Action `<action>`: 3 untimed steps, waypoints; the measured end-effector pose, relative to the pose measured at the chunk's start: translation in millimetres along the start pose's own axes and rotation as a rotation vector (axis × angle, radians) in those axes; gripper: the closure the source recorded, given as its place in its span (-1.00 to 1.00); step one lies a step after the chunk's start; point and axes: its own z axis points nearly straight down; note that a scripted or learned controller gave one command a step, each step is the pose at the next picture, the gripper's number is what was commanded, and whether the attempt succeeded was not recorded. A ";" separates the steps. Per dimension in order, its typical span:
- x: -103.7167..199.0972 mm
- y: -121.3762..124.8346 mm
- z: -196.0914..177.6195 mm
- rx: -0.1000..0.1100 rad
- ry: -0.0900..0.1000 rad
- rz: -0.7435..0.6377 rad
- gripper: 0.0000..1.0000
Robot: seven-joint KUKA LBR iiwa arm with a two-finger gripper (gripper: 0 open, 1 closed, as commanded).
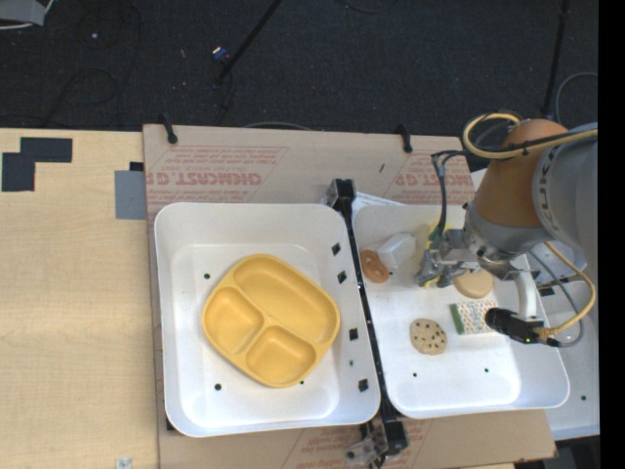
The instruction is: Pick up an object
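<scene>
Cam view: arm [532,179] reaches in from right, wrist bent down over right bin [459,384], gripper [437,265] low by a white cup [397,251] and tan round piece [475,284]. Can't tell whether it grips anything. Cookie [428,336] lies apart on bin floor; yellow tray [270,319] in left bin [186,262].

We see a light wooden bench [68,311] carrying a brown printed cardboard sheet [244,169]. On the cardboard sit two shallow white plastic bins, the left bin [186,262] and the right bin [469,379], side by side, touching along a black clipped seam [356,301].
</scene>
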 end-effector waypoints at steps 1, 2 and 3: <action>7.3 6.3 -48.5 -0.008 -0.001 -0.004 1.00; 6.7 7.4 -111.3 -0.009 -0.002 -0.004 1.00; 6.1 7.8 -158.3 -0.008 -0.002 -0.005 1.00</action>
